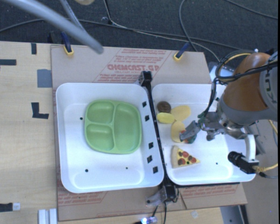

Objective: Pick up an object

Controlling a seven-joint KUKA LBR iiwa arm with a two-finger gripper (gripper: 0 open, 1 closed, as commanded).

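The left bin [65, 125] is sitting on the brown board [130, 64], and a green divided plate [114, 126] is lying flat in the middle of it. The plate is having three compartments and nothing is lying in them.

A black divider [151, 125] is running between the two bins. Just to the right of it, the right bin [210, 169] is holding several small toy foods. Near the upper left of this bin a dark brown round piece [164, 106] is lying, and just below it a yellow banana-like piece [165, 118] is resting. Beside them a pale yellow flat piece [181, 111] is lying, and another pale yellow piece [177, 131] is lying under it, lower in the bin. Near the front edge a pizza slice [184, 157] with red dots is lying apart from the others.

The gripper [188, 135] is reaching down into the right bin, and its tip is touching or almost touching the lower pale yellow piece. Something reddish is showing at the tip, but it is too small to name. I cannot tell how the fingers are standing. Further right, the grey arm with the orange band [247, 85] is hanging over the edge of the bin.
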